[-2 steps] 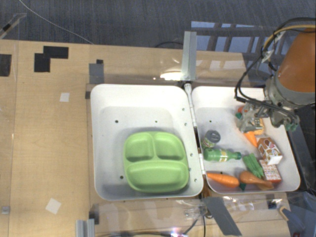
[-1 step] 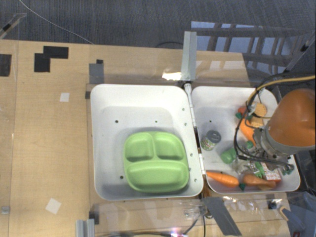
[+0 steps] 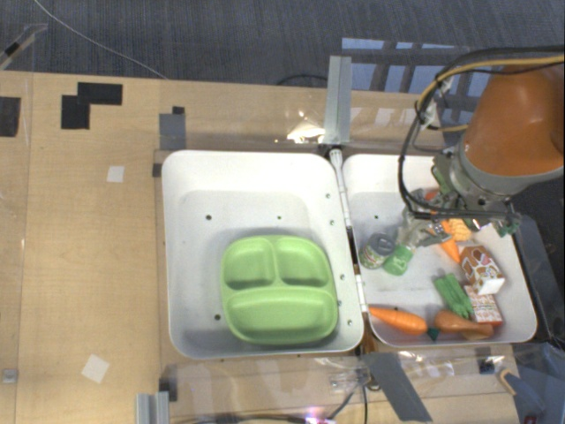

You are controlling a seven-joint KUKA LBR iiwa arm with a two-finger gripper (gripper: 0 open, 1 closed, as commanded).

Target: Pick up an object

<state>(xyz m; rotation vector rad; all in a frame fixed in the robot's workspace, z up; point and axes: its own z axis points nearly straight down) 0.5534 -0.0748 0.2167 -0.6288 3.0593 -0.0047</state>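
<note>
While the grey arm with the orange band (image 3: pixel 516 122) is reaching in from the right, its two-finger gripper (image 3: pixel 424 234) is hanging low over the middle of the right-hand shallow white bin (image 3: pixel 371 179), apparently lining up on something to lift; whether it is spread or closed cannot be told from this slanted overhead angle. Just beside it, toward the bin's left wall, a small green plastic bottle (image 3: pixel 398 260) is lying next to a grey round can (image 3: pixel 378 247), the likeliest targets by my reading. Along the bin's front edge an orange toy carrot (image 3: pixel 399 320) is resting, with a second orange-brown vegetable (image 3: pixel 461 323) toward the front right corner. A green leafy toy piece (image 3: pixel 453 293) and a red-and-white printed carton (image 3: pixel 481 276) are crowding the right side, loose as if tipped in. In the left-hand white bin (image 3: pixel 190 184), a light green divided plastic plate (image 3: pixel 278 288) is sitting near the front edge, well apart from the gripper.
</note>
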